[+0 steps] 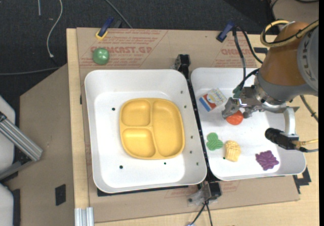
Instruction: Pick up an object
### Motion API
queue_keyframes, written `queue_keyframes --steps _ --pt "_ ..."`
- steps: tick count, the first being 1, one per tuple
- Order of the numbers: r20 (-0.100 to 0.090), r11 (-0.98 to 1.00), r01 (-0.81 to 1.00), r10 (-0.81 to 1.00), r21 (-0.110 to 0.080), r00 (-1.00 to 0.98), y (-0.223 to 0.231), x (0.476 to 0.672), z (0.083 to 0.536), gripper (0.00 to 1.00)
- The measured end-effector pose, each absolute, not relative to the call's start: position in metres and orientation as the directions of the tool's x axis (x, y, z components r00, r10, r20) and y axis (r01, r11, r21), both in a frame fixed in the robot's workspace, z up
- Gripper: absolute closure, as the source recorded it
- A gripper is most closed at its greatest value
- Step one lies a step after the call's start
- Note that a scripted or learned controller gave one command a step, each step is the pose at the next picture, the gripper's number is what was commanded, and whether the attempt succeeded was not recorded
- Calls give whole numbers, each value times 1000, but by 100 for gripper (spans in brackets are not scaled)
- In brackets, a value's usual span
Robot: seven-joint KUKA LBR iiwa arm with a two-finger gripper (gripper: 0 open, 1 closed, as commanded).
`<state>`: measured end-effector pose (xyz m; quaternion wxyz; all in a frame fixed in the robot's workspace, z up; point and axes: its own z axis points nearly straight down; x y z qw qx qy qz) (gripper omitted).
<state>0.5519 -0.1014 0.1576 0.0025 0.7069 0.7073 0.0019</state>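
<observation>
Right now my gripper (pixel 237 111) sits low in the right bin (pixel 253 172), toward its far half, and its fingertips come down directly over a small red-orange object (pixel 234 118). The object pokes out just beneath and slightly toward the near side of the tips, touching or very nearly touching them. I cannot tell from this angle whether the tips are spread or pressed together, nor whether the red-orange piece is truly between them, so I will not call it held.

That relation is what the coming move turns on: the object lies straight under the gripper, a touch toward the bin's near edge, and it looks rounded with no clear long axis, so approach angle should matter little. I judge a short closing and lift would be the test.

Moving outward within the same bin, a small blue, white and red packet (pixel 210 100) lies just beside the gripper toward the bin's left wall. Nearer the front edge are 3 more pieces: a green toy (pixel 214 142) by the left wall, a yellow corn-like piece (pixel 232 150) just beside it, and a purple cluster (pixel 267 159) toward the near right corner.

The left bin (pixel 101 118) carries 1 yellow divided plate (pixel 151 127). A green ball (pixel 101 56) rests on the worktop (pixel 152 47) beyond that bin's far left corner.
</observation>
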Motion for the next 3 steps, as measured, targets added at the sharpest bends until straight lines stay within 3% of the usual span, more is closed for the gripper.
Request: queue_keyframes --steps 2,3 --pt "-1 1 1000 1000 9 -1 -103 538 269 100" --pt "1 6 1000 1000 3 -6 -60 556 268 100"
